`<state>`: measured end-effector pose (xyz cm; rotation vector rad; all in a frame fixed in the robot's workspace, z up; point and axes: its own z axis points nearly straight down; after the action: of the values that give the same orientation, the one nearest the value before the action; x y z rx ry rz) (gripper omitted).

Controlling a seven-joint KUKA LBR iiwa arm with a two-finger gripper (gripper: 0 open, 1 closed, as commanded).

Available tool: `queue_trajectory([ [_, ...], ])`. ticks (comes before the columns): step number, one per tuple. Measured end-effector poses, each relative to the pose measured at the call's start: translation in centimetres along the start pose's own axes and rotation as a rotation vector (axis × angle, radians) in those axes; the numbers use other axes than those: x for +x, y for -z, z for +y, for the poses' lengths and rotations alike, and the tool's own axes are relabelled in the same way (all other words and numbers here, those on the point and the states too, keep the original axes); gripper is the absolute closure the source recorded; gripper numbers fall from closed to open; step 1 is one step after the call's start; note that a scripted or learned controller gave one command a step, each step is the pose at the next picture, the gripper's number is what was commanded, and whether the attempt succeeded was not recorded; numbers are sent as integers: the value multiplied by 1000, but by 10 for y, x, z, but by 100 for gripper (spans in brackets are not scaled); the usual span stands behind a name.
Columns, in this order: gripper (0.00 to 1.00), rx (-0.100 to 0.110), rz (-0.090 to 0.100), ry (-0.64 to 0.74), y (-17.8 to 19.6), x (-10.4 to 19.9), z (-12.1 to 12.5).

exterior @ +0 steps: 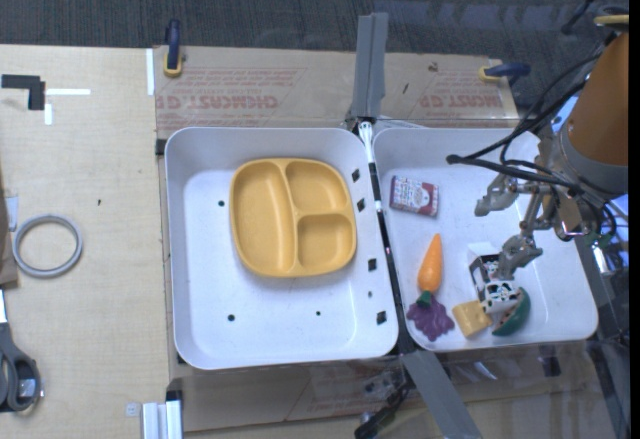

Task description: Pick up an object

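Observation:
My gripper point(491, 283) hangs low in the right bin point(560, 322), near its front. It is open, with nothing visibly between its fingers. Its tips are just above a yellow cheese wedge point(468, 318) and a green-rimmed watermelon slice point(514, 315). To the left of it lie an orange carrot point(430, 263) and a purple bunch of grapes point(430, 317). A small red packet point(413, 195) lies further back in the same bin.
A yellow divided plate point(293, 217) lies in the left bin point(200, 317). A central divider point(376, 227) separates the bins. Cables point(520, 167) trail from the arm over the right bin's far side. A grey tape roll point(45, 245) lies on the bench at left.

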<state>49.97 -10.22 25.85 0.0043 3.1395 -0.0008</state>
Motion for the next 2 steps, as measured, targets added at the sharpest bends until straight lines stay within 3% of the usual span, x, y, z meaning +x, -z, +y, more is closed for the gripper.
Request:
queue_trajectory([
  [1, 0, 0, 3, -358, -67, 12, 13],
  [2, 0, 0, 1, -377, -167, -7, -3],
])
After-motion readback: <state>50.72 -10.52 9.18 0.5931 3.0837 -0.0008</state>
